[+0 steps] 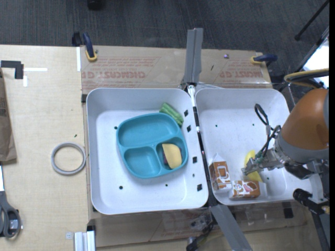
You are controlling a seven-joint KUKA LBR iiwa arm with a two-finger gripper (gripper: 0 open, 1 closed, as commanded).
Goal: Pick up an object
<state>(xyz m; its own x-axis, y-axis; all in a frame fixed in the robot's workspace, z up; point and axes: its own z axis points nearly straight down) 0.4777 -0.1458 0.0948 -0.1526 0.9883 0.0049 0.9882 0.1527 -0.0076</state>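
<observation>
Yellow plastic, some small object [252,156] lying at five o'clock in the right bin [235,111], is sitting under the gripper [252,165], which is hovering low over it beside two small cartons [220,175], presumably lining up for a grab.

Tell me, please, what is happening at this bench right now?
The arm's gripper is down in the right bin, over a yellow object beside two small cartons and. Nothing is visibly held. The left bin holds a blue divided tray with a yellow item in one compartment and a green thing behind it.
</observation>
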